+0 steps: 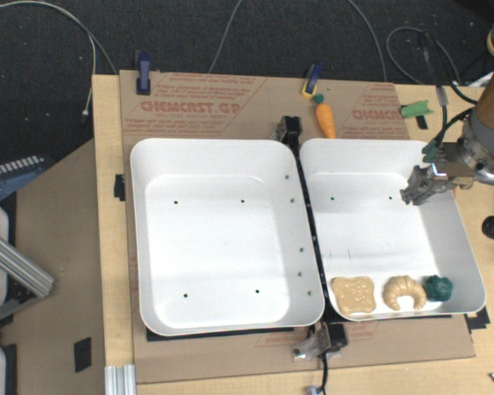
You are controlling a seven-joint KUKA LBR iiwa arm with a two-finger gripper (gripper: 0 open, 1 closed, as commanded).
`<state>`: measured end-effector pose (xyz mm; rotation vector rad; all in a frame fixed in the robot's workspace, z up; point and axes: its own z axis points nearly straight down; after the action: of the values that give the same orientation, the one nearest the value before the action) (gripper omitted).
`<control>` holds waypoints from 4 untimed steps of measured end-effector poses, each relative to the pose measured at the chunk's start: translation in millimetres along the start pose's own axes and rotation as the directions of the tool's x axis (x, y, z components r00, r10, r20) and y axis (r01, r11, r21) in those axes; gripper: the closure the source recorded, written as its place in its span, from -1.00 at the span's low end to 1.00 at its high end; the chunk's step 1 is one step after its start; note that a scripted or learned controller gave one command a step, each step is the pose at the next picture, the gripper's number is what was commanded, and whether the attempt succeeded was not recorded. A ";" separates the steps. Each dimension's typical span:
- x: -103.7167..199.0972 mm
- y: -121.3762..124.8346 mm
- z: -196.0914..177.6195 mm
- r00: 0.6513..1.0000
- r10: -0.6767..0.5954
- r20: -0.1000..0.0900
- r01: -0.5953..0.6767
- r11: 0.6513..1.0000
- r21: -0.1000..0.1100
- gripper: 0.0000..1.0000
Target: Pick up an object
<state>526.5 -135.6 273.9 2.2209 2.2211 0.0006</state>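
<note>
Presently the gripper — whether open or closed I cannot tell — hangs over the right bin, the croissant lying toward its near wall.

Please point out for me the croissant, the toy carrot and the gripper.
croissant (404, 292): camera view, middle of its curved body, in the right bin.
toy carrot (325, 120): camera view, middle of its orange body, on the board behind the bins.
gripper (415, 191): camera view, between its fingertips, over the right bin.
</note>
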 end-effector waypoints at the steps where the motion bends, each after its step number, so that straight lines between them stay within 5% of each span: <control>1: 0.0 0.0 0.0 1.000 0.000 0.000 0.000 1.000 0.000 -1.00; 4: 2.6 -9.6 158.9 1.000 0.000 -0.001 0.000 1.000 0.005 -1.00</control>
<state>517.0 -133.0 115.0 2.2239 2.2250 -0.0037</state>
